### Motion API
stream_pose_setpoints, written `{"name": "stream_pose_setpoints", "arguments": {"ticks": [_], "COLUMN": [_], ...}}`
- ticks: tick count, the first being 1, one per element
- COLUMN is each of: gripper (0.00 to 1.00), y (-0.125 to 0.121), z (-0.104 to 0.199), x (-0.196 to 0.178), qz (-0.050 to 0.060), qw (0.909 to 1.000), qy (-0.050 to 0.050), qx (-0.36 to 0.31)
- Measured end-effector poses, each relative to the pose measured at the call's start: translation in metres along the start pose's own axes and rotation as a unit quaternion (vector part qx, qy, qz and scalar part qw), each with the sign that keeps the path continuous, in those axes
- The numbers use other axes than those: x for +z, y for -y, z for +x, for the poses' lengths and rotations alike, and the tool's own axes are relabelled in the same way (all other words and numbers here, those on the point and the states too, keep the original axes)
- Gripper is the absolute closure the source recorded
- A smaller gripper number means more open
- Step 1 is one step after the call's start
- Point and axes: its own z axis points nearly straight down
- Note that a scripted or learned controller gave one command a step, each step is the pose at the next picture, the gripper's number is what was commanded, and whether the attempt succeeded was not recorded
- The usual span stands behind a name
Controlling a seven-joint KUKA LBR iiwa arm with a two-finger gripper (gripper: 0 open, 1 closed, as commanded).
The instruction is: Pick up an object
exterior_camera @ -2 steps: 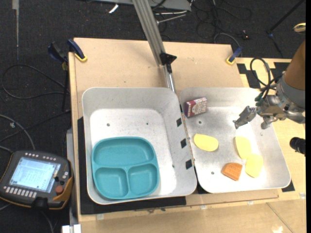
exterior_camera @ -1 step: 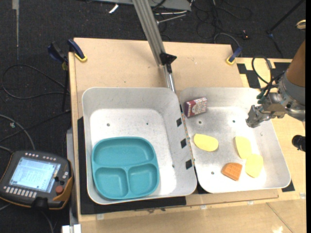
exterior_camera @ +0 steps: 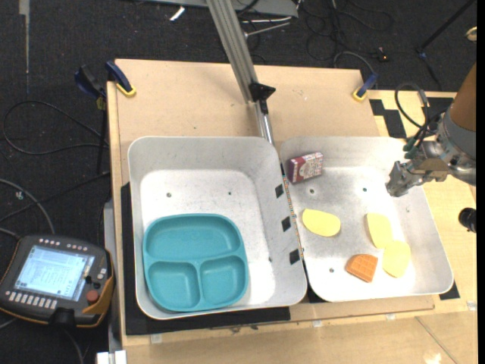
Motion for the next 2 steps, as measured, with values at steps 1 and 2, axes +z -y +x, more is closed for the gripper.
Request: {"name": "stream_pose_setpoints", "arguments": {"ticks": [1, 2], "gripper": [1.0, 1.0], "y": [-0.06, -0.12], "z": [-0.014, -0.014], "x": [-0.009, -0.033], "qz": [-0.001, -0.002], "qw": [1.0, 1.0], "qy": [0.0, 0.0], "qx": [-0.001, -0.002]}}
